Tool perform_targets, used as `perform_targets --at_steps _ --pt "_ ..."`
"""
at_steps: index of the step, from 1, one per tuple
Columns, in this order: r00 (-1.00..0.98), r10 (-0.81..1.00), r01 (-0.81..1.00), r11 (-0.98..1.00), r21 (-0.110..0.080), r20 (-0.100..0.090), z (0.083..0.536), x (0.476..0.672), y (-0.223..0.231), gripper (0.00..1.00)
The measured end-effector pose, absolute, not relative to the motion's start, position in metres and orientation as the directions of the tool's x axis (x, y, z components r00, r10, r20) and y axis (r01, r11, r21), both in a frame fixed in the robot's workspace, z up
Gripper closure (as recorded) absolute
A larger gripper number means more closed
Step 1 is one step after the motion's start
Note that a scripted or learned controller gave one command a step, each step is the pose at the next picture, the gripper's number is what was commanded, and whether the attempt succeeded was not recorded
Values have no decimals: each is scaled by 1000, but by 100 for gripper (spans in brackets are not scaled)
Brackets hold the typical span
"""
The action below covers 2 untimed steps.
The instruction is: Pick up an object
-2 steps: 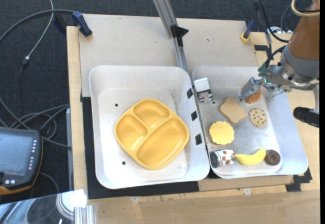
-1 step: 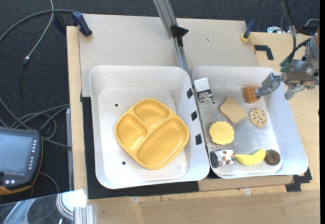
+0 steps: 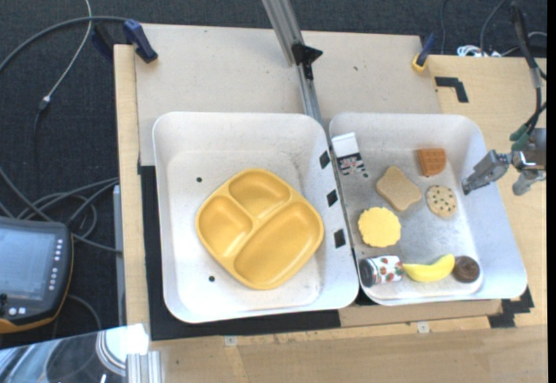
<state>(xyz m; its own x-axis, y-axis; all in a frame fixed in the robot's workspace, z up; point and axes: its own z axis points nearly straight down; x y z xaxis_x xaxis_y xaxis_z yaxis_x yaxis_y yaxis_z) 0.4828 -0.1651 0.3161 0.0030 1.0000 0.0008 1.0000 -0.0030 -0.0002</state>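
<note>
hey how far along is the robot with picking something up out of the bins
Done: nothing lifted; the banana, cookie and toast slice all lie in the right bin. In hand: the gripper sits at that bin's right rim. Left: descend, grasp, lift.

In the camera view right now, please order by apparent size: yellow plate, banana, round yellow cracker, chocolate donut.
1. yellow plate
2. banana and round yellow cracker: look alike, not ranked
3. chocolate donut

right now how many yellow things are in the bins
3: a divided yellow plate in the left bin, a round yellow piece mid right bin, a banana at its near edge.
</note>
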Motion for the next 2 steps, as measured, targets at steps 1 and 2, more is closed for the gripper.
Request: perform_targets --at_steps 1,2 --pt "-1 1000 1000 1 2 0 325 486 -164 100" --pt "-3 1000 1000 3 11 -4 408 501 -167 100"
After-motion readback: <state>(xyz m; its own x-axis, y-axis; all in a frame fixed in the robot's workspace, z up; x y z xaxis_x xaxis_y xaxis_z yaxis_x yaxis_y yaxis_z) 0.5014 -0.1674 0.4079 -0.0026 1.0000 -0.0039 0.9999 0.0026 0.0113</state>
